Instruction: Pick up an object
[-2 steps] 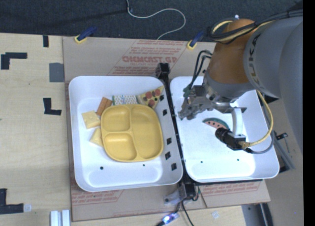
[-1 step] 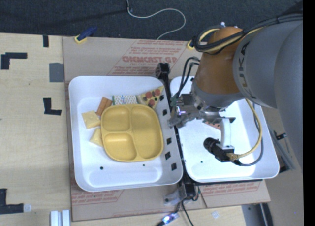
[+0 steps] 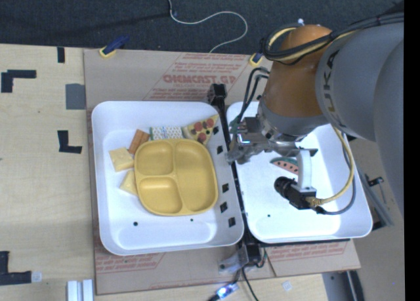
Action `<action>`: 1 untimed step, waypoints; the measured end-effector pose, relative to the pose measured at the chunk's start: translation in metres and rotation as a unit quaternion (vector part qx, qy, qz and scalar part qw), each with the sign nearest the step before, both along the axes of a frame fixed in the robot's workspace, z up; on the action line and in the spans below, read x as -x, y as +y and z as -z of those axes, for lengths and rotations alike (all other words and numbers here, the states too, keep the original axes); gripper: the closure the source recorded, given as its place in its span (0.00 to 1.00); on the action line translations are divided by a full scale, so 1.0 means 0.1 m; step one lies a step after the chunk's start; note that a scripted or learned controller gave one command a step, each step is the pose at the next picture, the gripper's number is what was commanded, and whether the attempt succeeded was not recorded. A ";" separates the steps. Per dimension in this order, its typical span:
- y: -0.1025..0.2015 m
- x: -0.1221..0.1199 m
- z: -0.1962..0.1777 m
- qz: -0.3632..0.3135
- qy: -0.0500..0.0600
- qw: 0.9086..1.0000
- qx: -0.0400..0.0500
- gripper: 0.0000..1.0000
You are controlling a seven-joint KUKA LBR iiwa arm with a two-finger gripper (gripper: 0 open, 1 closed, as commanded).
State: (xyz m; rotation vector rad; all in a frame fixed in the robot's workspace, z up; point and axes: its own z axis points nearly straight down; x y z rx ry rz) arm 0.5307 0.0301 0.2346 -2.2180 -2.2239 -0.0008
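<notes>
From above: gripper (image 3: 241,147) low over the right bin (image 3: 328,227), at its left wall. Cannot tell whether released or clenched. Just right of it, a red spotted piece (image 3: 287,162) on the bin floor, partly under the wrist. In the left bin (image 3: 108,227): yellow plate (image 3: 176,176), tan crackers (image 3: 121,159) touching its left rim, pizza slice (image 3: 203,129) by its top edge.

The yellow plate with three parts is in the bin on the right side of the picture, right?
No. The yellow plate with three parts is in the bin on the left side of the picture, not the right. The camera view shows it lying there.
</notes>
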 end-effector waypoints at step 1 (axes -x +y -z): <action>-0.05 0.03 0.01 0.000 0.002 1.000 0.000 1.00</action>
